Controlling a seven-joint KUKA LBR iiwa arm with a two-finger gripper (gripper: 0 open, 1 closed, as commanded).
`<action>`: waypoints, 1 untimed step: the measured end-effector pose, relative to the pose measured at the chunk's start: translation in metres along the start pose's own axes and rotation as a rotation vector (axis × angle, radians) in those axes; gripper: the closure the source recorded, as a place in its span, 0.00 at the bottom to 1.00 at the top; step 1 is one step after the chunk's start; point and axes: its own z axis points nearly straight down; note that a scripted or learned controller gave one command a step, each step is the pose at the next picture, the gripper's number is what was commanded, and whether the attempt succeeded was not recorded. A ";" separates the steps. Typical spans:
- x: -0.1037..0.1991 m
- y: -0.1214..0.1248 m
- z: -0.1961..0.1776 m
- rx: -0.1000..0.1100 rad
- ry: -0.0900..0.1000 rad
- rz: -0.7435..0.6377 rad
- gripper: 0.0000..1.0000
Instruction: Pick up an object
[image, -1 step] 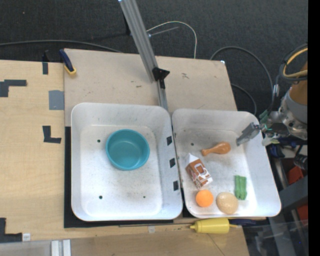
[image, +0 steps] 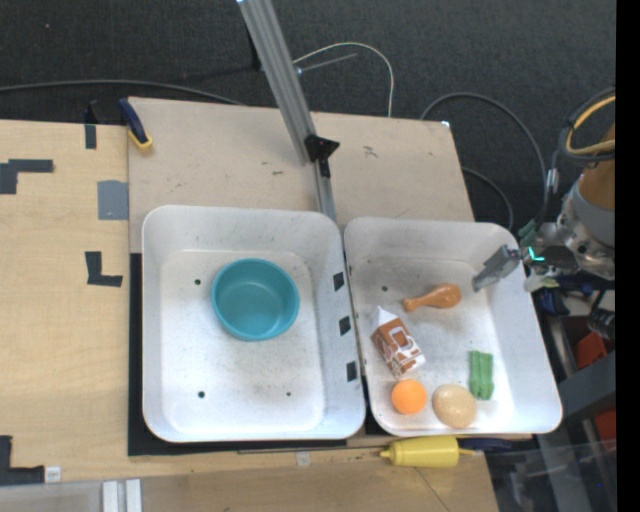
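Note:
The right bin (image: 520, 330) holds an orange-brown drumstick (image: 434, 297), a brown and white carton (image: 398, 346), an orange ball (image: 408, 397), a beige egg-shaped object (image: 454, 406) and a green piece (image: 482, 375). A teal bowl (image: 255, 298) sits in the left bin (image: 170, 300). My gripper (image: 497, 265) hangs at the right bin's upper right corner, up and to the right of the drumstick, with nothing seen between its fingers.
A yellow bottle (image: 425, 453) lies on the bench just in front of the right bin. A grey pole (image: 290, 85) slants down to the bins' shared rim. Cables trail behind the bench. A yellow and blue clamp (image: 135, 125) sits at the back left.

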 end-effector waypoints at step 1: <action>0.001 0.006 0.046 0.004 -0.001 0.000 0.00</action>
